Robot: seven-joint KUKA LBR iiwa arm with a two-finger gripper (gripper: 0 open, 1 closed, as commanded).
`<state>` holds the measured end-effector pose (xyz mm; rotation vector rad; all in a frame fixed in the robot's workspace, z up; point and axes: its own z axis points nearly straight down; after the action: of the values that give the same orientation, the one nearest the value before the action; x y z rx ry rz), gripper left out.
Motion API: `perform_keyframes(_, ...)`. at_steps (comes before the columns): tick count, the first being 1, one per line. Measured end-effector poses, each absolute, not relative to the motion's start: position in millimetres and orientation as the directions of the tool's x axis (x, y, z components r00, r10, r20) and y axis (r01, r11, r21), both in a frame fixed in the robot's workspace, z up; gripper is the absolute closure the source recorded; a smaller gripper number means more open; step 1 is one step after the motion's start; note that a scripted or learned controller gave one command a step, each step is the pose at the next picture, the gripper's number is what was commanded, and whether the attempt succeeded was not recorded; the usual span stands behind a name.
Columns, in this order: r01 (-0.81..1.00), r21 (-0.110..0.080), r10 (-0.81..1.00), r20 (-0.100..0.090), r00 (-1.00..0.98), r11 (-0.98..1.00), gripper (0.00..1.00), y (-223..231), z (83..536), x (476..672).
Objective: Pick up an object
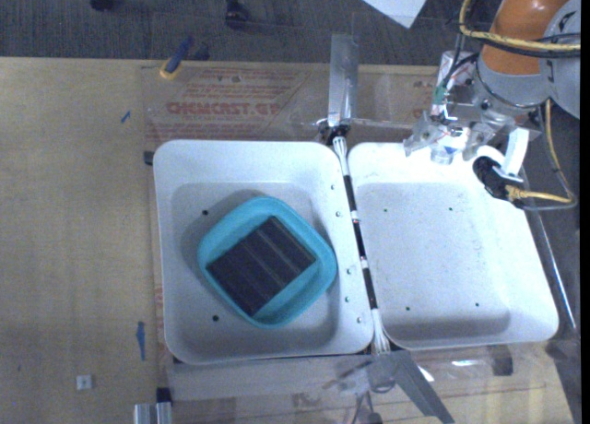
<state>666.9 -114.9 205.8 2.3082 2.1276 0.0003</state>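
- The only thing to pick is a teal tray (267, 261), squarish with rounded corners and a dark ribbed panel in its middle.
- It lies flat on the floor of the left bin (184, 173), turned corner-on to the walls and a little toward the near side, so its edges do not line up with the bin's.
- Its raised rim is probably the only part two fingers could close on; the wide flat middle offers nothing to pinch.
- The right bin (442, 256) sits just beside the left one, sharing a divider with small clips along it.
- The gripper (454, 141) hovers over the far rim of the right bin, well apart from the tray, below the arm's orange band (535, 7).
- Cables and brackets clutter the gripper, so I cannot tell how wide it stands; nothing is seen in it.
- Judging from this, the pick has not begun: the arm must cross the divider first.
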Motion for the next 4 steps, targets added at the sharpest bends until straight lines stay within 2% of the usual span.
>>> perform_keyframes(1, 0.996, -0.019, 0.996, 0.003, -0.090, 0.090, 0.00, -157.4, 88.1, 662.0)
perform_keyframes(2, 0.995, 0.004, 0.995, -0.001, -0.101, 0.101, 0.00, -155.6, 87.6, 629.3)
perform_keyframes(3, 0.985, -0.016, 0.985, 0.008, -0.170, 0.170, 0.00, -177.8, 86.6, 661.2)
perform_keyframes(4, 0.970, -0.016, 0.971, 0.004, -0.241, 0.241, 0.00, -104.4, 87.5, 663.5)
